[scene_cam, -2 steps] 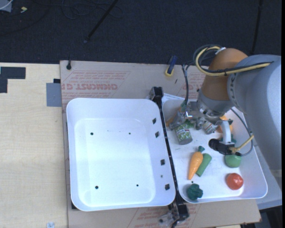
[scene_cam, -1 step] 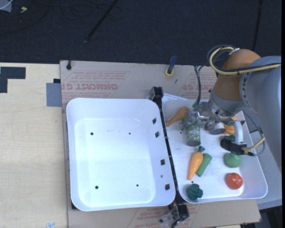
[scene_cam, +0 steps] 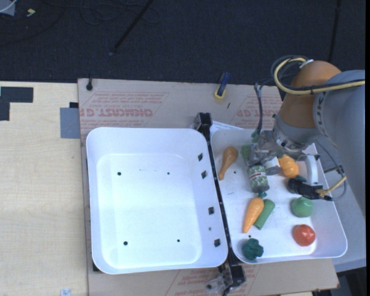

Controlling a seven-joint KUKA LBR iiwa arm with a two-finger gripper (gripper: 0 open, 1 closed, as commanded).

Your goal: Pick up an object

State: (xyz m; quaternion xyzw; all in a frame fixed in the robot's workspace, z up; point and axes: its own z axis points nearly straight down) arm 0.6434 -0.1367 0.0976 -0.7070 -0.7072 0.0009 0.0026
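The gripper (scene_cam: pixel 259 159) hangs low over the right bin (scene_cam: pixel 333 248), at its upper middle, and its dark metal parts blend together against the white floor, so I cannot tell how it is set. Just below it, touching or nearly so, lies a small can (scene_cam: pixel 258 179) with a green and white label, round-bodied and on its side. It looks to be the thing aimed at, but nothing shows it lifted, so I judge the pick not yet made: the closing and the raising are both left to do.

Around it lie smooth, toy-like foods, probably plastic. A yellow-brown gourd (scene_cam: pixel 227 161) with a long neck lies to the left near the bin wall. An orange carrot (scene_cam: pixel 253 213), tapered, sits below the can, touching a green cucumber (scene_cam: pixel 264 214), a short cylinder. A small orange piece (scene_cam: pixel 288 166) lies to the right, beside a black cable end. Further out are a green apple (scene_cam: pixel 301 207), a red tomato (scene_cam: pixel 303 235), both round and glossy, and a knobbly dark green broccoli (scene_cam: pixel 253 249)

The left bin (scene_cam: pixel 98 165) is shallow white plastic with rounded corners
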